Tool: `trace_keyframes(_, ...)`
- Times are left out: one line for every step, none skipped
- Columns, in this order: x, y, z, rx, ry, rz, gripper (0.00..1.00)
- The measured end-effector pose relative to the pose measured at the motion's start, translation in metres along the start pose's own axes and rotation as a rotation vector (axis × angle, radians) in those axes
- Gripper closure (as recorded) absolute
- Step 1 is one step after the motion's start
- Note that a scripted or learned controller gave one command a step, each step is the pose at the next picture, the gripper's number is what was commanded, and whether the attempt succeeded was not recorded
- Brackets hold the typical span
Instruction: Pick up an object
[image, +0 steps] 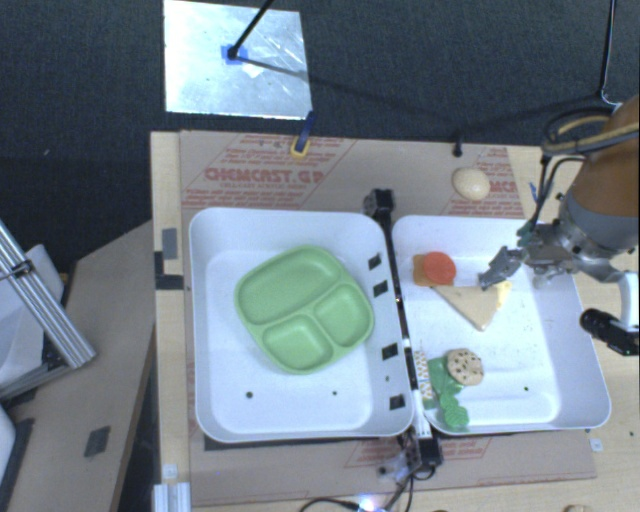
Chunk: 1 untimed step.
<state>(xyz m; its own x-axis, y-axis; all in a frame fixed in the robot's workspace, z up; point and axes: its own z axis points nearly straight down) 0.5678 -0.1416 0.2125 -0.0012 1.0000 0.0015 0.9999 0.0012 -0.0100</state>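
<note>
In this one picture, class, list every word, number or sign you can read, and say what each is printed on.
"CHEMCAST GP", red, on the brown board behind the left bin; the spelling is partly uncertain.
Red print on the board's right rear corner: too blurred to read.
Red print along the board's front edge: too blurred to read.

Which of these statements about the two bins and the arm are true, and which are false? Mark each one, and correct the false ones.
1. The green divided plate lies in the left bin. True.
2. The cookie sits on the green divided plate. False: it lies in the right bin, near the divider.
3. The red-orange round piece is in the right bin, beside the yellow wedge. True.
4. The egg-shaped object lies inside the left bin. False: it rests on the cardboard behind the right bin.
5. The gripper is above the right bin, close to the yellow wedge. True.
</note>
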Motion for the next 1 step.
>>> trace_keyframes(0.0001, 0.0025, -0.0059, -0.011, -0.002, -0.002, 0.00)
